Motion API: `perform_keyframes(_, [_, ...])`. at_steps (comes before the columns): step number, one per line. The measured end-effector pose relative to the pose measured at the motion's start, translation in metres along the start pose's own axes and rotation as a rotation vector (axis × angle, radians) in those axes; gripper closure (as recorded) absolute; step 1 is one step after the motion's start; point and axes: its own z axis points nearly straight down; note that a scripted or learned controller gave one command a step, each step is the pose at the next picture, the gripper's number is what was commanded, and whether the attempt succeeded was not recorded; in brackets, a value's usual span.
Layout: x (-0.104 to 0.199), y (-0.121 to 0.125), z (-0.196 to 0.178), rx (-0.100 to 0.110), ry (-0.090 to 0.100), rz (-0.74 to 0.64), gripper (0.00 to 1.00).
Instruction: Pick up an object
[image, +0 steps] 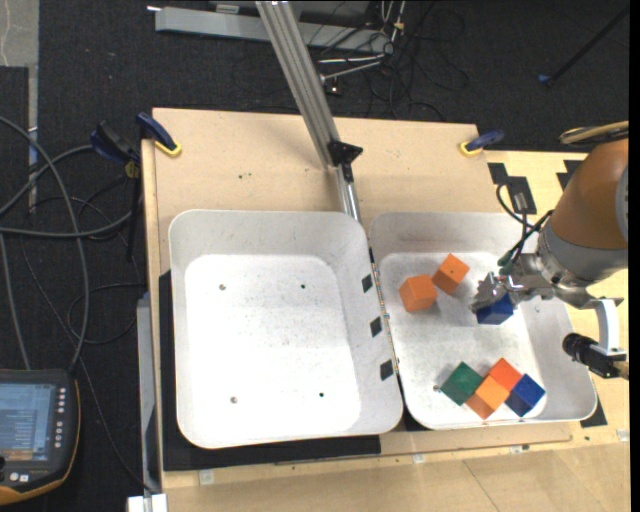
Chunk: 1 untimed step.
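Observation:
My gripper (492, 300) is over the middle of the right bin (570, 345), reaching in from the right. A small blue block (496, 313) sits between its fingertips, partly covered by them, and the gripper is shut on it. Just left of the gripper lie two orange blocks, one (452, 272) farther back and one (418, 293) nearer the bin's left wall. At the bin's front edge is a tight cluster: a green block (462, 383), an orange block (495, 386) and another blue block (526, 395).
The left bin (265, 325) stands beside the right one, sharing a raised middle wall (380, 320). A slanted metal pole (305, 80) runs from the back down to the bins' junction. Clamps (160, 135) and cables lie along the bench's far left.

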Motion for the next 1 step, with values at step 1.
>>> perform_keyframes(1, [-0.0102,0.0046,-0.0557,-0.001,-0.001,0.0,1.0])
